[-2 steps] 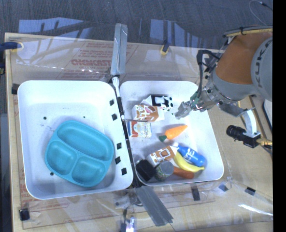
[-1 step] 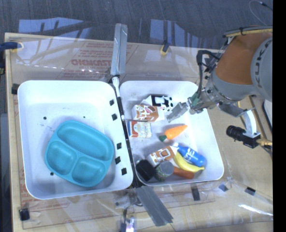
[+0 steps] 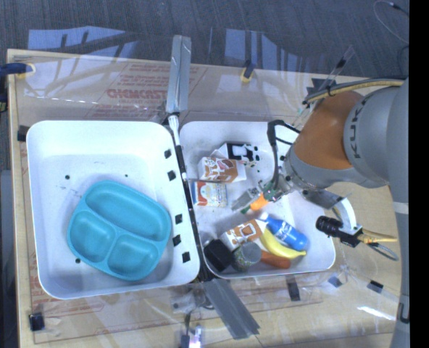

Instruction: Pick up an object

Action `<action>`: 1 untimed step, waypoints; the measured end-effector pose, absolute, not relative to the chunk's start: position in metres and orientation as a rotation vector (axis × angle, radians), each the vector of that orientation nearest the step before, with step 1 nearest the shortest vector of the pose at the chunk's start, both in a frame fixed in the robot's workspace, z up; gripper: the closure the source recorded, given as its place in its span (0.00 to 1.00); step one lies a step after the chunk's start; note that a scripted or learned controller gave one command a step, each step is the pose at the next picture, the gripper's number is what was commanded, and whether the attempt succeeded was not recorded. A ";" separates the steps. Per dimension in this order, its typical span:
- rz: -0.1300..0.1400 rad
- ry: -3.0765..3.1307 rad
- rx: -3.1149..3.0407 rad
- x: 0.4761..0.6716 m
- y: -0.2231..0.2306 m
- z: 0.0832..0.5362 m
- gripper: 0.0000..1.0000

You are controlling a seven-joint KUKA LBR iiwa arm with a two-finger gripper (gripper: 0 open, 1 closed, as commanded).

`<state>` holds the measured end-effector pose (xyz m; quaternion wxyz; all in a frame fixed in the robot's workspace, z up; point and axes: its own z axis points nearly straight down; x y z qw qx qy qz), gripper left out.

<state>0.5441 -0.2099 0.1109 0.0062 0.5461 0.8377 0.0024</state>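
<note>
looks like a robotics lab to us: we see a grey arm (image 3: 374,133) over a bench (image 3: 91,71) with two white bins (image 3: 48,143), clamps (image 3: 8,69) on the edge, loose cables (image 3: 388,9) and grey carpet (image 3: 127,6) underneath.

Rt bin (image 3: 200,133) crowded; lt half-open.
</note>
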 end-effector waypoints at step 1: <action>0.000 2.646 1.693 0.588 -0.205 0.168 0.00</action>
